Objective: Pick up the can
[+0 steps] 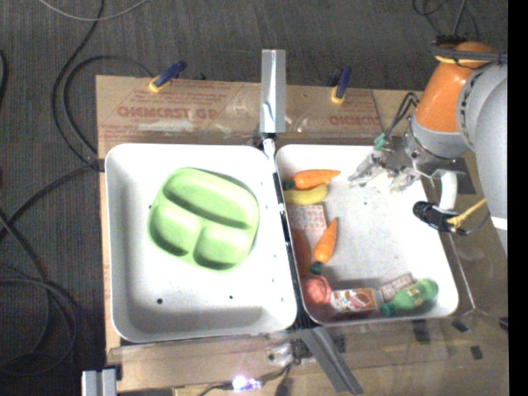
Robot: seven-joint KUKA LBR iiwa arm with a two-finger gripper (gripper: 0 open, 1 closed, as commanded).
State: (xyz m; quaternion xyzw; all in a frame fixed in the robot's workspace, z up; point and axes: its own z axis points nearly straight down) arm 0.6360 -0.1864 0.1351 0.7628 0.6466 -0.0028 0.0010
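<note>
Gripper (381,172) sits over the far right part of the right bin (388,242), near its far rim, hanging off the orange-banded arm (462,97). Nothing between the fingers that I can see; whether they're wide or narrow I cannot tell, the tip is a pale blur against white plastic.

Can (355,300) is on its side at the near wall of the right bin, red-and-white label up. Relative to the can: a red round item (317,289) touches its left end, a small carton (398,285) and a green thing (412,297) sit just right of it. Two carrots (317,176) (326,242) and a banana (306,195) lie further up the bin, clear of it.

Key relation: the can lies toward the camera from the gripper, slightly left, most of the bin's depth away. Long axis runs roughly left-right, along the near wall.

My read: approach hasn't started. Fingers should straddle the can across its short width, so closing direction near-far. Risk is the wall and the crowding neighbours at both ends.

Left bin (132,287) holds a green moulded piece (204,218), irrelevant.
</note>
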